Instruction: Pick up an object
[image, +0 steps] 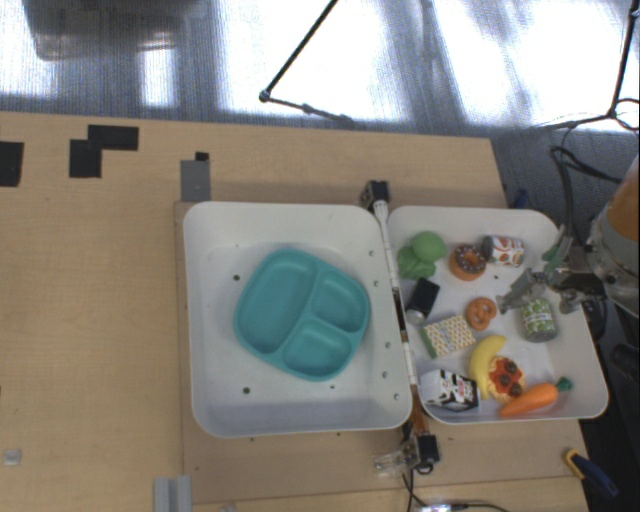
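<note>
Hovering: gripper (537, 283) at right of frame, above green jar (538, 319); whether the hand was spread, cannot tell.
Handling: jar judged rigid, light, smooth; pinch across sides.

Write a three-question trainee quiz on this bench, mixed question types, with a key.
1. True or false: the teal divided plate lies in the left bin.
2. Which item lies nearest the right bin's front edge?
A. green broccoli toy
B. carrot
C. chocolate doughnut
3. Fill in: the gripper hovers over the right bin, just above a small jar with a ____ lid.

Key: 1 true; 2 B; 3 green.
</note>
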